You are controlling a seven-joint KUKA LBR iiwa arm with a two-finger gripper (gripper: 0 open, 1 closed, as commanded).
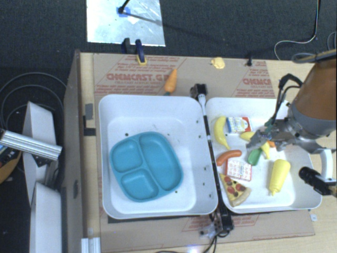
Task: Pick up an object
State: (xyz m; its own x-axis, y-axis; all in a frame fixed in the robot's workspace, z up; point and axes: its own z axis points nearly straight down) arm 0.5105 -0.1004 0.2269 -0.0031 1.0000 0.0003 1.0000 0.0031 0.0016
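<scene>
The right bin (303,202) holds several toy foods. A yellow banana (219,132) lies at its left, with a small white carton (237,124) beside it. Below them are a red hot dog (228,156), a white patterned card (238,169) and a pizza slice (237,191). A yellow mustard bottle (278,175) lies toward the right. My gripper (263,140) reaches in from the right and hangs low over a green piece (255,156) and small yellow pieces (246,136) in the bin's middle. Its tip hides part of them.
The left bin (113,109) holds a blue divided plate (146,165). An orange carrot (170,81) and a small yellow item (218,62) lie on the cardboard behind the bins. A black clip (199,91) sits on the divide between the bins. The arm's bulk covers the right bin's far right corner.
</scene>
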